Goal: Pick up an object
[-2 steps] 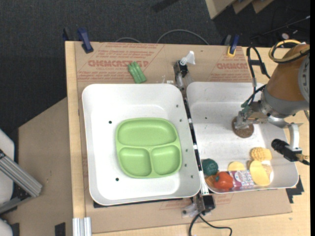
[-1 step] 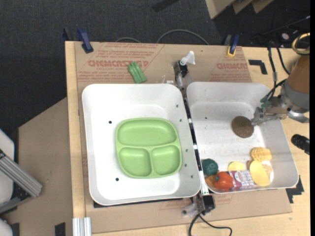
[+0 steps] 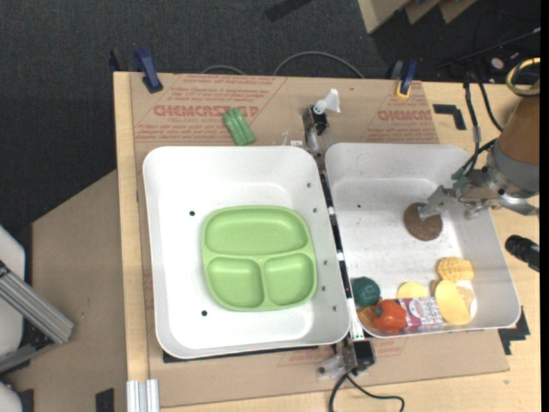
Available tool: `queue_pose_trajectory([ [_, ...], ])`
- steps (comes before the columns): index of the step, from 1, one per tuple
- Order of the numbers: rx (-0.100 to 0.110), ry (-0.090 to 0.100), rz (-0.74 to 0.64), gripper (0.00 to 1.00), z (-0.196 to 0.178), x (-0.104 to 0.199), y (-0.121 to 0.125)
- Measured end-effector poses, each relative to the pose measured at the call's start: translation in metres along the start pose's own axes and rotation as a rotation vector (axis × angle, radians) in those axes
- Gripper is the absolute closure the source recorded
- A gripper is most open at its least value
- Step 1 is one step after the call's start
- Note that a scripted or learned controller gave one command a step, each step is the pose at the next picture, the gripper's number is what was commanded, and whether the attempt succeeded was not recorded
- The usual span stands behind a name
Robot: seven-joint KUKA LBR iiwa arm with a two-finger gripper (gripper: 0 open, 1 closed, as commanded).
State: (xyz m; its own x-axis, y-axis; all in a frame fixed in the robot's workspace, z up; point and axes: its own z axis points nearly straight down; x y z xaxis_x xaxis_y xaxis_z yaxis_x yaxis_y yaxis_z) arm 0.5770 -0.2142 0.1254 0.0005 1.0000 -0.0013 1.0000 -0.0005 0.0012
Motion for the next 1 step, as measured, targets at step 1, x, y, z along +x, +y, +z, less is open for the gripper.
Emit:
queue_pose_trajectory([
  [1, -0.003, -0.003, -0.004, 0.0, 0.0396, 0.0546, -0.0025],
])
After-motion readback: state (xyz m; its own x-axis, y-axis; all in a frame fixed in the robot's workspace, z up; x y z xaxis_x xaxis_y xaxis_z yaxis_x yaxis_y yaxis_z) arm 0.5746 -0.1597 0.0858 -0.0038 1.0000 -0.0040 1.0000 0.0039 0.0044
